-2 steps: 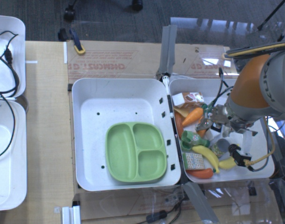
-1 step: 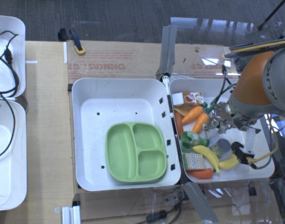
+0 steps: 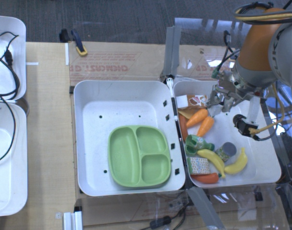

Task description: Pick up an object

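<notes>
A: Toy food fills the right white bin (image 3: 261, 176), heaped against its left wall: at the near end a yellow plastic banana (image 3: 212, 160), further back two orange plastic carrots (image 3: 201, 120).

B: Which step?

A: Approach, I judge. Nothing is lifted yet. The next move calls for a descent onto one piece.

B: And the gripper (image 3: 218, 104)?

A: It hovers just beside the carrots; its spread I cannot tell.
</notes>
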`<state>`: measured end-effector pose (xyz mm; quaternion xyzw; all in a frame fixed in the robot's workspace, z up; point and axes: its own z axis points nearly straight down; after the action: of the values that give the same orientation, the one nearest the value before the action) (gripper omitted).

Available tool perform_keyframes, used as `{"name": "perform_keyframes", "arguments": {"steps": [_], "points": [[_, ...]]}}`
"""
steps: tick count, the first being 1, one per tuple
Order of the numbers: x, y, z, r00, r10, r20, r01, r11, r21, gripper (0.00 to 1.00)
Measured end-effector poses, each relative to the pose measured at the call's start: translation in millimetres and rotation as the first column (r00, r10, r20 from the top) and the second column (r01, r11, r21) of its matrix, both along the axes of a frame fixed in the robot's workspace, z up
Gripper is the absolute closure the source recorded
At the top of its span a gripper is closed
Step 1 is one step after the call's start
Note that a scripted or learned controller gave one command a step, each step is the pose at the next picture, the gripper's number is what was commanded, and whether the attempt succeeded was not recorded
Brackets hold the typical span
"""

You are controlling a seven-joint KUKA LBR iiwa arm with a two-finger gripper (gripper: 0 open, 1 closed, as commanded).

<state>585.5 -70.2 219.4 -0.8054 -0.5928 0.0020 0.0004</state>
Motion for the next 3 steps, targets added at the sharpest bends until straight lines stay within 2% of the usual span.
{"name": "perform_keyframes", "arguments": {"steps": [1, 2, 3], "points": [[69, 44, 13, 0.991, -0.134, 0.0, 0.134, 0.991, -0.001, 1.0], [73, 61, 51, 0.974, -0.227, 0.001, 0.227, 0.974, -0.001, 1.0], [73, 111, 62, 0.966, -0.259, 0.0, 0.259, 0.966, -0.002, 1.0]]}}
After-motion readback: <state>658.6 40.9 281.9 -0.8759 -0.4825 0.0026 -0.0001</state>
